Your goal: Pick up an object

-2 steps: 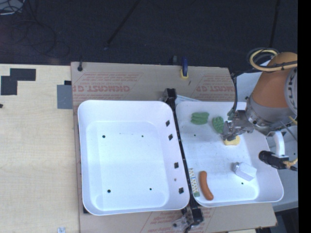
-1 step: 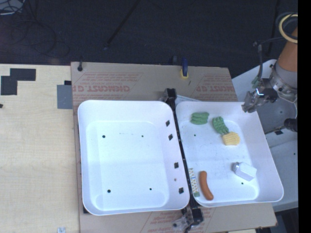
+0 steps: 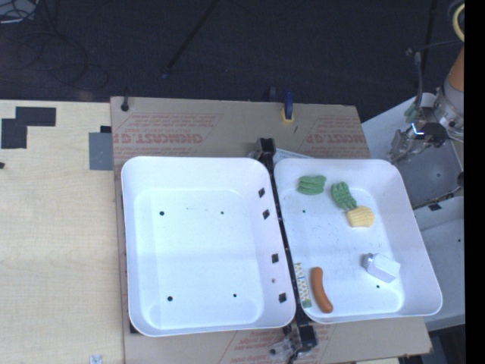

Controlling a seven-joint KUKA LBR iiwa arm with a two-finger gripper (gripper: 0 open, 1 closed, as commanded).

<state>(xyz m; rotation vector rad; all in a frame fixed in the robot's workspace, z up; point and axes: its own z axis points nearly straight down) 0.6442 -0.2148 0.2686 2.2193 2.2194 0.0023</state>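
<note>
Sausage (image 3: 321, 289), orange-red, lies nearest the camera in the right bin (image 3: 413, 226), close to the front left corner and beside the divider between the two bins. A grey-white block (image 3: 380, 267) sits further back and to the right, near the bin's right wall. Beyond it, a yellow corn piece (image 3: 361, 217) touches or nearly touches a green vegetable (image 3: 342, 195); a second green piece (image 3: 311, 184) lies apart from these, toward the back wall. The left bin (image 3: 136, 241) holds no loose objects. Both bins rest on a cardboard sheet (image 3: 227, 131).

The gripper (image 3: 415, 133) is at the far right, outside the right bin and well apart from every object. Jaw state cannot be determined at this resolution, and nothing is visibly held.

Step in hand: approach, judged from the arm's position; no object has been lifted yet.

Next move requirements: select one target, bring the gripper in over the right bin, and descend with the jaws straddling it. The sausage and the block stand alone and appear the easier choices. The corn and its green neighbour are crowded, so a grasp there risks pushing one aside.
</note>
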